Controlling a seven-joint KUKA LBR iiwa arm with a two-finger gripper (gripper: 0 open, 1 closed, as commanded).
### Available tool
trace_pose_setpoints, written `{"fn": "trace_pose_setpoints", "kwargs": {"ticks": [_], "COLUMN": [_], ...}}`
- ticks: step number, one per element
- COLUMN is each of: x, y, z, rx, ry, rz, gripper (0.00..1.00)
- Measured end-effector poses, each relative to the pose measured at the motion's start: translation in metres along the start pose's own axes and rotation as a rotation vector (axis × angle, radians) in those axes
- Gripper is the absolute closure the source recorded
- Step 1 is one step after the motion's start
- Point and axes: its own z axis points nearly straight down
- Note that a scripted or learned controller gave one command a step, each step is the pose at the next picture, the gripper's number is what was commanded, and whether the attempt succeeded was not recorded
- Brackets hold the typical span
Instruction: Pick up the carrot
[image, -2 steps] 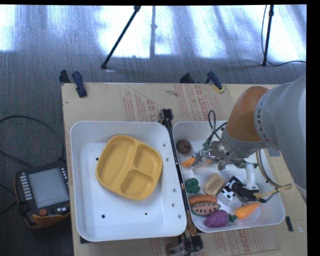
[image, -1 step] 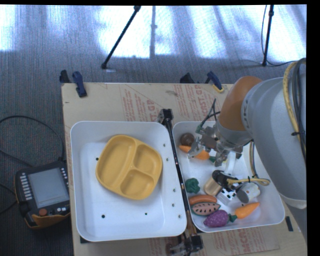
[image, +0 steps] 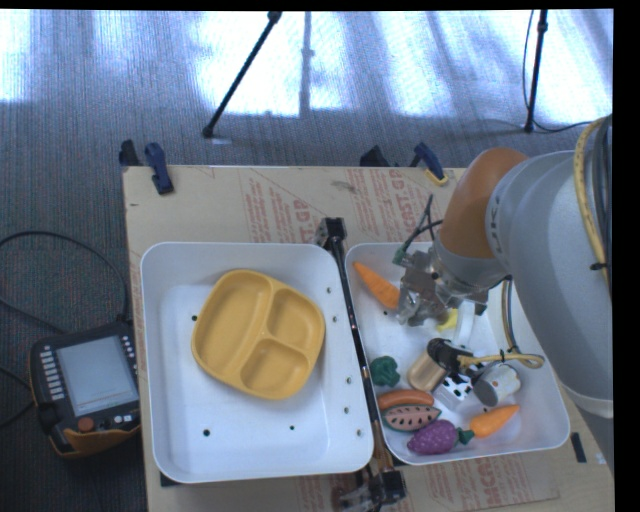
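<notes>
In the right white bin (image: 548, 425), the grey arm's two-finger gripper (image: 418, 305) is hanging just beside the long orange toy carrot (image: 376, 285).

The carrot is lying flat near the bin's upper left corner, pointing up and left, and nothing is gripping it. You cannot tell how the gripper is set. Lower in that bin are sitting a small green broccoli piece (image: 384, 371), a red watermelon slice (image: 411, 417), a purple bunch of grapes (image: 436, 437) and a second small orange carrot (image: 494, 420). In the left white bin (image: 175, 440), a yellow plastic plate with three sections (image: 259, 333) is lying.
</notes>
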Motion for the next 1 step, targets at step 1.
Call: {"fn": "trace_pose_setpoints", "kwargs": {"ticks": [1], "x": [0.0313], "y": [-0.0916], "z": [-0.0905], "rx": [-0.004], "ry": [0.004], "rz": [0.246], "gripper": [1.0]}}
